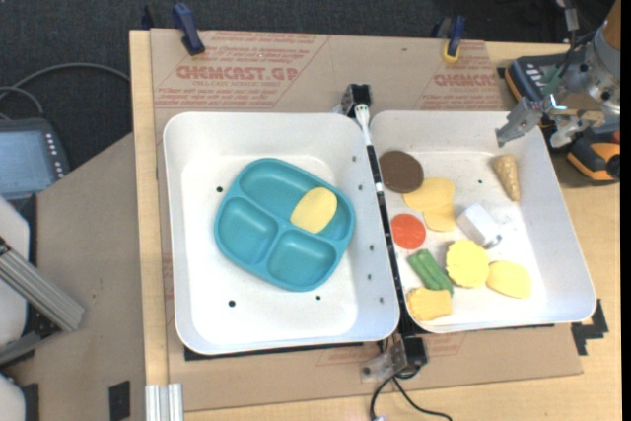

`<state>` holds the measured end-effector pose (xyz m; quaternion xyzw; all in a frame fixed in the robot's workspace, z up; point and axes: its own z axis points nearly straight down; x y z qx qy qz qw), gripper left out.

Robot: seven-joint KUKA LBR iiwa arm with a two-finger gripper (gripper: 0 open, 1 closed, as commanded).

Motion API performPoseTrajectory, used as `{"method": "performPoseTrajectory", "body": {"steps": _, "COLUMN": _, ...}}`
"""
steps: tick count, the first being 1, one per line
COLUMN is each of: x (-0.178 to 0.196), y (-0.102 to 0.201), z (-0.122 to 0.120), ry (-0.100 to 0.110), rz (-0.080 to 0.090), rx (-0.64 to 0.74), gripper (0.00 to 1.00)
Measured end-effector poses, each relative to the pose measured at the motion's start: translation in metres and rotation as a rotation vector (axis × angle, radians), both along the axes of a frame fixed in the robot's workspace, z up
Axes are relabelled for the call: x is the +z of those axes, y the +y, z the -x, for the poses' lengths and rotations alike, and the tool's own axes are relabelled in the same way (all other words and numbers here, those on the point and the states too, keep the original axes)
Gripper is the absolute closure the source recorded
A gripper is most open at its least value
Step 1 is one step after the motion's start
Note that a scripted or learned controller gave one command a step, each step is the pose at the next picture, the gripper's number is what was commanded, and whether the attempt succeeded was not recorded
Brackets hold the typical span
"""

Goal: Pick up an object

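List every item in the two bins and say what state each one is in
Teal tray: flat in left bin, holds one piece.
Yellow piece: lying in tray's upper right compartment.
Brown disc: flat, right bin.
Red disc: flat, right bin.
Green piece: lying, right bin.
Cone: on its side.
Gripper: above right bin's far edge.

Two bins sit side by side on the bench. A tray (281, 230) lies mid left bin (187, 242), with a toy (315, 210) in its right compartment. In the right bin (562, 251), a disc (401, 171) lies near the left wall toward the far edge, a cone (507, 176) by the far right corner, and a cluster of pieces (463, 256) fills the near half
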<state>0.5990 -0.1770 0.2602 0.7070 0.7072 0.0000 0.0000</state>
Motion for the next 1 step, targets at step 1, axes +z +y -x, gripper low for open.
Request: {"method": "performPoseTrajectory", "body": {"steps": 1, "x": -0.1653, "y": 0.0276, "z": 0.0542, "ry": -0.003, "rz": 0.001, "rx": 0.000, "gripper": 0.00}}
